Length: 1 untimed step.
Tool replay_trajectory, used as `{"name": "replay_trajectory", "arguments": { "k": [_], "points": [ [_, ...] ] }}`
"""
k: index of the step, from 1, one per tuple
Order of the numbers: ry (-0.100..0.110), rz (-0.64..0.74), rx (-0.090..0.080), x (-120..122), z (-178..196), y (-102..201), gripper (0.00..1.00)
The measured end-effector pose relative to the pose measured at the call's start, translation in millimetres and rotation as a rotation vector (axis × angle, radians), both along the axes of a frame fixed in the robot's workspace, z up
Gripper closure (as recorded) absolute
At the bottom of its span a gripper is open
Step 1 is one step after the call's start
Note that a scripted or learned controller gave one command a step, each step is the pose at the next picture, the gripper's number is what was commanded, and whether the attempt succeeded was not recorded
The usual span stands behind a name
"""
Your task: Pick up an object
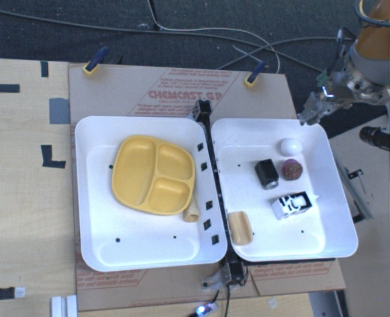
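Pickup not started, you see: end effector point(312, 113) hangs above right bin's point(337, 207) far right corner, its opening impossible to tell; black block point(266, 173) and white ball point(290, 146) lie untouched.

Yellow divided plate point(153, 175), white ball point(290, 146), maroon ball point(292, 170), black block point(266, 173), tan piece point(239, 227), white bins point(89, 197).

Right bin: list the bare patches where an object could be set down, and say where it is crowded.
In the right bin, bare floor lies along the far-left part, left of the white ball, and at the near-right corner below the black-and-white box. Crowded: the ball, maroon ball, black block and box cluster right of center.
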<state>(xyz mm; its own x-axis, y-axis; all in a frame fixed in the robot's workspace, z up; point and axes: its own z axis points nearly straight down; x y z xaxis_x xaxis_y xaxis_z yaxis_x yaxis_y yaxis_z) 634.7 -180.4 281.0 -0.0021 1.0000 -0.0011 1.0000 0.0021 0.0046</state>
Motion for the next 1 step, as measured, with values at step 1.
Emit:
{"name": "replay_trajectory", "arguments": {
  "k": [1],
  "points": [
    [0.007, 0.004, 0.002, -5.6, -14.1, 62.3, 1.0]
  ]
}}
